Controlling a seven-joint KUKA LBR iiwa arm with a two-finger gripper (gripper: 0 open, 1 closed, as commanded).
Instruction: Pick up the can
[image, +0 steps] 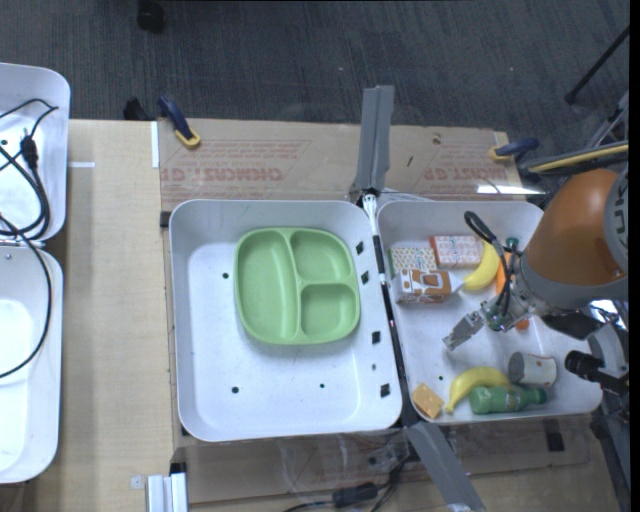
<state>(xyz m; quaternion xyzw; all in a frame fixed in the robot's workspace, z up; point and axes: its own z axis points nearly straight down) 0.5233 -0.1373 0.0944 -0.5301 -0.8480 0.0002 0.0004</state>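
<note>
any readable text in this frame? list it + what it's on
"CHEMCAT" (apparently, seen upside down, red print, remainder unclear): on the cardboard sheet behind the left bin.
A second red print, too blurred to read: on the cardboard behind the right bin.
Printing on the small cartons and the patterned box: too small to read.
Green bottle and can: no legible label.

The can (532, 369) looks like dull grey metal. Beside the can, the green bottle (508, 399) looks like glossy plastic. The green plate (297, 285) is smooth matt plastic. Both white bins (200, 400) look smooth, slightly shiny.
</note>
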